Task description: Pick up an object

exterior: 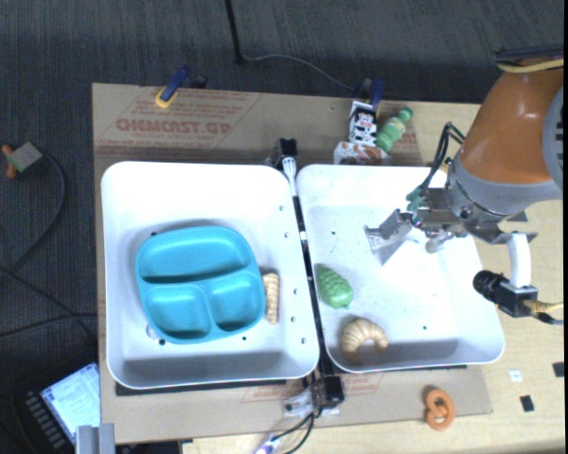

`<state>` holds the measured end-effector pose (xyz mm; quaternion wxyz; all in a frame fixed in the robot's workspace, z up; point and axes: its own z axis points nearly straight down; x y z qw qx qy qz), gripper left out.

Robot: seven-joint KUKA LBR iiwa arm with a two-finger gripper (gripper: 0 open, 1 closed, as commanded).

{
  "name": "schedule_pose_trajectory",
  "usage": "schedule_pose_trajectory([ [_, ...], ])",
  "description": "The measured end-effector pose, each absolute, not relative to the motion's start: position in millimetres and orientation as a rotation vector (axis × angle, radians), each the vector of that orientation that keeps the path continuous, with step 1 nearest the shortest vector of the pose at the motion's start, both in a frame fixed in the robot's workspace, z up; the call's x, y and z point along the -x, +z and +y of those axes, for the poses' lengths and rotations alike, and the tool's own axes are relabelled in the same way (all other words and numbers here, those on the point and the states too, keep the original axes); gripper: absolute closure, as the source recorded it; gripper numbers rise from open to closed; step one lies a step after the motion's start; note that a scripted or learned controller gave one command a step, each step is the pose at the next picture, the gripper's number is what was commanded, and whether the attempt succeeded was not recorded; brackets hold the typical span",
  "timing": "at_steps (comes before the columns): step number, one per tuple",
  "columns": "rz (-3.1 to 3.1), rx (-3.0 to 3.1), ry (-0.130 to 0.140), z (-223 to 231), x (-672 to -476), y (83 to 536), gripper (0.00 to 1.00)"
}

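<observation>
Hovering my hand (pixel 390 237), fingers spread wide and holding nothing, in the right bin (pixel 473 343); green toy (pixel 335 288) sits nearer-left, so I risk closing on air.

The cardboard sheet (pixel 185 126) under the bins reads "CHEMCAST GP".

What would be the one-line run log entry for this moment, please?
gripper: open, over right bin, holding nothing | green toy, croissant: untouched | blue tray: left bin
</observation>
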<state>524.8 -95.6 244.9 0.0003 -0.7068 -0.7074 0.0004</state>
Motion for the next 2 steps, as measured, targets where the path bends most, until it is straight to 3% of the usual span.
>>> schedule_pose_trajectory([
  [2,-2.222,2.22,0.001,-95.6,-524.8,244.9,0.0],
])
